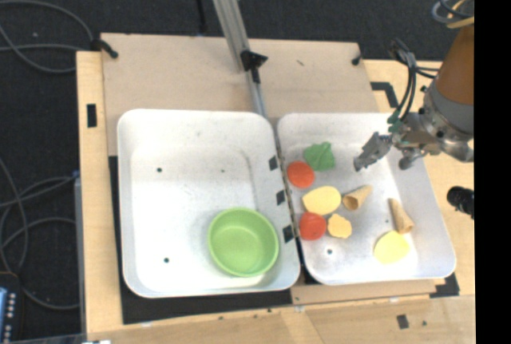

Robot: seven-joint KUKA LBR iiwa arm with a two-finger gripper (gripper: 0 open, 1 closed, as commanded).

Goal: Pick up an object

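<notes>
You see the left bin (160, 151) holding a green bowl (243, 242), the right bin (423, 255) holding small toy foods such as a yellow piece (322, 199) and cone (357, 195), and the gripper (389, 154) spread open, nothing between its fingers, above that bin.

I read no text, label, brand, number or sign on any surface here; nothing near my claw (389, 152) carries legible marking.

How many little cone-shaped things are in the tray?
2, both in the right bin: one cone beside the big yellow piece, another cone nearer the right wall. None looks hidden.
</notes>
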